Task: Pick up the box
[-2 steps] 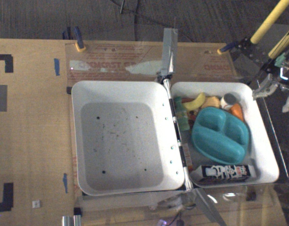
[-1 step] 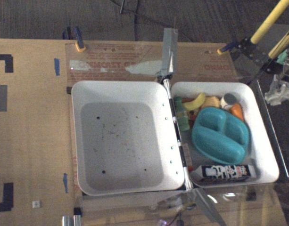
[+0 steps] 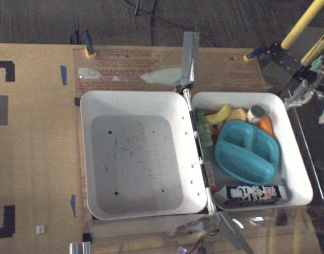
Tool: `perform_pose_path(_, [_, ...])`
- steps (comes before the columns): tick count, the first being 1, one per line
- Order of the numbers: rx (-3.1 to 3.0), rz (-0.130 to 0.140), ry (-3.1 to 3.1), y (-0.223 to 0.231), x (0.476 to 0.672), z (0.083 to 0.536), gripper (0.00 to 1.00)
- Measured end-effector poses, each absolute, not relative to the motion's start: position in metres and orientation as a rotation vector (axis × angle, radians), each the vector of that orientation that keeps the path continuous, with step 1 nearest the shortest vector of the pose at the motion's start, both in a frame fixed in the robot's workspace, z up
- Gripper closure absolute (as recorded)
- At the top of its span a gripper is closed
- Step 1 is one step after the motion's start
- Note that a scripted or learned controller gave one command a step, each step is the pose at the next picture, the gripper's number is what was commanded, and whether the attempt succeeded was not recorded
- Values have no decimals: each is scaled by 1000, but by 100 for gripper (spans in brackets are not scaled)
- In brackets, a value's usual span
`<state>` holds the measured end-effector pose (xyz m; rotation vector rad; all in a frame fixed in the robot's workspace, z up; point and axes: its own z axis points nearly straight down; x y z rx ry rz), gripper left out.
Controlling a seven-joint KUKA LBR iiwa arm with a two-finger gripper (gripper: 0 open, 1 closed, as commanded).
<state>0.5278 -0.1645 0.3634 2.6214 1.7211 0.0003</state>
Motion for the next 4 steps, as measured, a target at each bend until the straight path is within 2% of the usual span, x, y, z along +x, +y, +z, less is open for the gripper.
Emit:
perform_pose_path(1, [2691,-2,1624,-210,479,248,0])
perform_pose_path(2, [2690,-1,1622,-211,480,257,100])
perform_pose_path(3, [2643,-2,1703,-176,522,189,100])
perform_pose_path(4, [2582,22,1772,-94,545,94,100])
